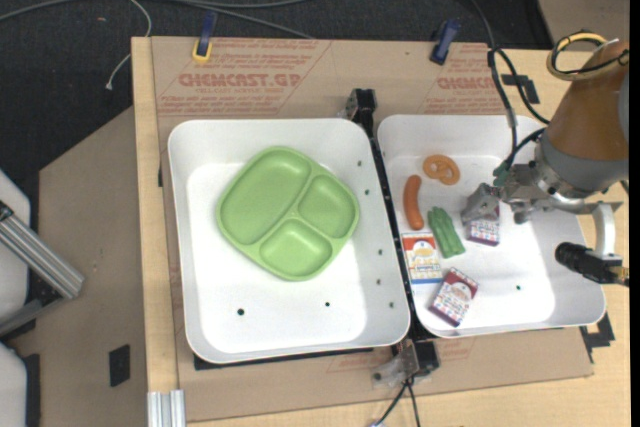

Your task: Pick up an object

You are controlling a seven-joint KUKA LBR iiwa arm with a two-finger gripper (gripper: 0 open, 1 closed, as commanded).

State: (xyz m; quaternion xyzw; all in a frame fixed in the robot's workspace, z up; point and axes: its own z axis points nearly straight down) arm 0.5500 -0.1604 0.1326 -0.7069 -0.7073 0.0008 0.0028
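The right bin (pixel 530 300) holds several small items. An orange pretzel-shaped ring (pixel 440 168) lies toward the back, and a red-orange sausage (pixel 413 201) lies near the left wall. Beside the sausage is a green pickle-like piece (pixel 445 230). A white carton with a colourful label (pixel 422 258) and a maroon packet (pixel 454 296) lie nearer the front. My gripper (pixel 483 206) is low over the middle of this bin, right above a small purple-and-white packet (pixel 484 232). Whether it touches that packet I cannot tell.
The left bin (pixel 200 295) carries a light green divided plate (pixel 288 212). The arm's orange band (pixel 590 120) and grey wrist hang over the right bin's right side. A black clamp (pixel 361 102) sits between the bins at the back, with cables beyond the bench.
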